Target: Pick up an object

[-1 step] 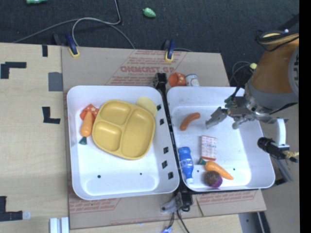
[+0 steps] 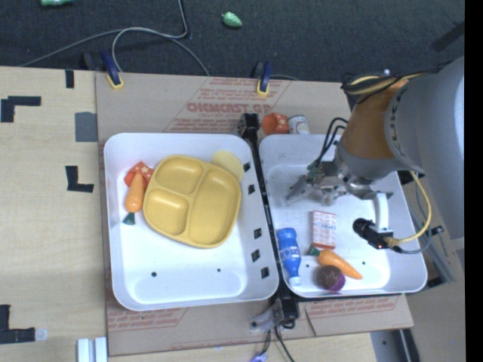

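Camera view, read left to right: I see the left bin (image 2: 121,225) holding a yellow divided plate (image 2: 192,200) with a toy carrot (image 2: 135,194) at its left edge. In the right bin (image 2: 404,277) lie a blue bottle (image 2: 288,253), a small carton (image 2: 324,228), a second carrot (image 2: 339,263) and a dark plum (image 2: 330,278). The end effector (image 2: 302,190) hangs above that bin's upper floor, fingers spread, nothing between them.

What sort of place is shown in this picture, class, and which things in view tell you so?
Probably a robotics lab test bench: a robot arm reaches over two white bins of toy food, such as a carrot, with cardboard clamped underneath.
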{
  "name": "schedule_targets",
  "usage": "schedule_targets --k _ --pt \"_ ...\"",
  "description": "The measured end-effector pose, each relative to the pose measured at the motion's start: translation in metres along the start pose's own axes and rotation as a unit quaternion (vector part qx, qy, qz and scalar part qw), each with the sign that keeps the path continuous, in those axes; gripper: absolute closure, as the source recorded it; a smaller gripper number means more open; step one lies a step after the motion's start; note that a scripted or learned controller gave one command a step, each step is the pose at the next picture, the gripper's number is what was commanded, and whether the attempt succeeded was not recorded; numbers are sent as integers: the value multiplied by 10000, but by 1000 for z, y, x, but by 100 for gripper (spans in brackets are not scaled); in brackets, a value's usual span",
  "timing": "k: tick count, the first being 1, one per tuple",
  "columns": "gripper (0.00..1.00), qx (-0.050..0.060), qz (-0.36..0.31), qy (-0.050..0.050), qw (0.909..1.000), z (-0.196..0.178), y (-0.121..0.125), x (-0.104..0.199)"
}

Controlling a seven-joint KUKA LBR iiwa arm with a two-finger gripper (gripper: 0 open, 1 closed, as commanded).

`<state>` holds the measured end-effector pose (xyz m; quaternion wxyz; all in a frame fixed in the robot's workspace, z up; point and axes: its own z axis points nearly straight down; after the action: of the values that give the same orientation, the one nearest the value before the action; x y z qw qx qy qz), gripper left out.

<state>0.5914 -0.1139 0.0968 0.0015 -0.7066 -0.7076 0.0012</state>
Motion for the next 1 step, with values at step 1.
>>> schedule_targets --k 1 --pt "0 -29 -3 -4 10000 11 75 19"
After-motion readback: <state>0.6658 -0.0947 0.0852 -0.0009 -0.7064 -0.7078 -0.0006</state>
